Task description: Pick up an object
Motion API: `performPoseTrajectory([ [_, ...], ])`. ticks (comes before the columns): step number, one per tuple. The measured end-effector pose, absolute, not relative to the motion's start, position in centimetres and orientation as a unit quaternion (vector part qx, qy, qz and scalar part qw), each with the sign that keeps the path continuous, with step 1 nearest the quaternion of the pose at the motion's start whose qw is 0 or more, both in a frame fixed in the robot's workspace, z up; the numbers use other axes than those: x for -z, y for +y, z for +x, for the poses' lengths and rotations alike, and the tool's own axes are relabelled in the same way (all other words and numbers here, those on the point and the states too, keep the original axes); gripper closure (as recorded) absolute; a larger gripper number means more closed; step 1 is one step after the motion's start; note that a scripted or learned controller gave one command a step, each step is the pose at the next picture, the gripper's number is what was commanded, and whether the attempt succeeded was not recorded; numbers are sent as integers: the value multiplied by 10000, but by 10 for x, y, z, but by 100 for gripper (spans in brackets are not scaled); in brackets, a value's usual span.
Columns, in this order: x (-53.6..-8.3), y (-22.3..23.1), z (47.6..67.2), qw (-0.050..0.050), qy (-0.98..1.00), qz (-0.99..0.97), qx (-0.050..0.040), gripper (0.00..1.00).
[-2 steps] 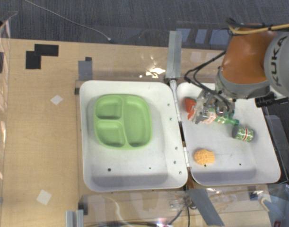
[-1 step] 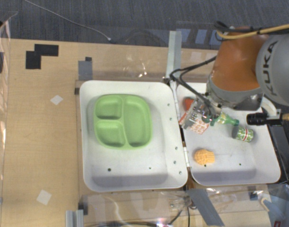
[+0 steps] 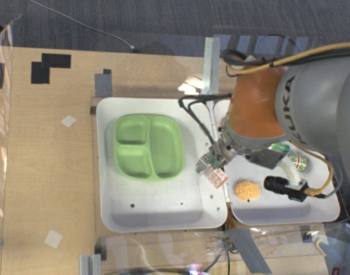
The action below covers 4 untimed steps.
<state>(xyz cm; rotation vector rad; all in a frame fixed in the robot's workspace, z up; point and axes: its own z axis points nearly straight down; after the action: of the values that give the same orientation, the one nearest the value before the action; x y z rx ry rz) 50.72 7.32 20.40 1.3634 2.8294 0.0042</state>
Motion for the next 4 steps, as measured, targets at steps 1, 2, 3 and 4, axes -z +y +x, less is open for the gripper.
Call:
performPoseTrajectory([
  [1,-207,126,487,2,8080,5892,-10,100],
  [2,-216,169,487,2,7181,6959,-7,100],
  [3,-197,201,486,-4,5595,8288,9,100],
  [4,-201,231,486,-5,3931,9195,3,100],
])
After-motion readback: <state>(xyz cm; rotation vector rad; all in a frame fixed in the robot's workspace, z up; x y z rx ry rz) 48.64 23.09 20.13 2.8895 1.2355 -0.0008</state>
